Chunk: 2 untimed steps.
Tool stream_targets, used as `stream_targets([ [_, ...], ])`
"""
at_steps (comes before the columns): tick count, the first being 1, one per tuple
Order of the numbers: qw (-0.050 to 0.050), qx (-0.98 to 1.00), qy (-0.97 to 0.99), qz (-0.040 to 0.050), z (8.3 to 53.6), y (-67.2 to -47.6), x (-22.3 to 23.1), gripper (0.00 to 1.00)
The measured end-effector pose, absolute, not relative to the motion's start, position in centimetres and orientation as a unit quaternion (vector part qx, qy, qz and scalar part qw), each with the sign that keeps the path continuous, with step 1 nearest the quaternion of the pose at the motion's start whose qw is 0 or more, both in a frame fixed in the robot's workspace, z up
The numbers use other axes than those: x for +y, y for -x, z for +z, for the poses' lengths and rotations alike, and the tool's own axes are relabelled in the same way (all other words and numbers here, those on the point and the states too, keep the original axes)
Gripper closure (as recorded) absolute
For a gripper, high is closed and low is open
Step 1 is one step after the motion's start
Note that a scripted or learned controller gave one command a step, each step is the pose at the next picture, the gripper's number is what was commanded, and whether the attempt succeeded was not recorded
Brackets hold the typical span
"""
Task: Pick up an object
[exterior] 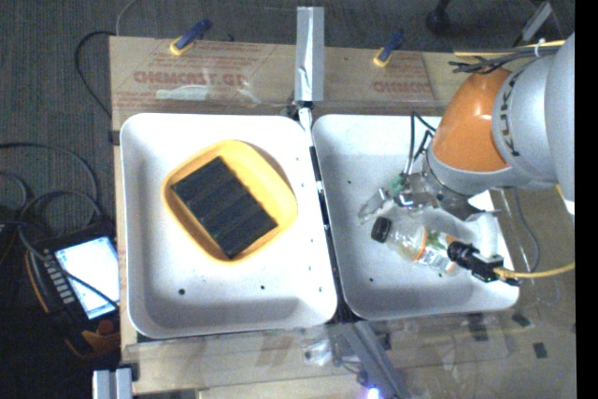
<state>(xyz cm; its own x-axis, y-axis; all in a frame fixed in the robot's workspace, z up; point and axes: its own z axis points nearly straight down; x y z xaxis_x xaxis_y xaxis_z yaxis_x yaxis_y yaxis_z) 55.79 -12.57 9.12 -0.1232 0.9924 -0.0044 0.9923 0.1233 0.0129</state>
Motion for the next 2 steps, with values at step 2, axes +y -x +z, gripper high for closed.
stream_targets([
  [2, -0.003, 0.803, -0.596, 0.0, 10.7, -48.4, -17.5, 0.0],
])
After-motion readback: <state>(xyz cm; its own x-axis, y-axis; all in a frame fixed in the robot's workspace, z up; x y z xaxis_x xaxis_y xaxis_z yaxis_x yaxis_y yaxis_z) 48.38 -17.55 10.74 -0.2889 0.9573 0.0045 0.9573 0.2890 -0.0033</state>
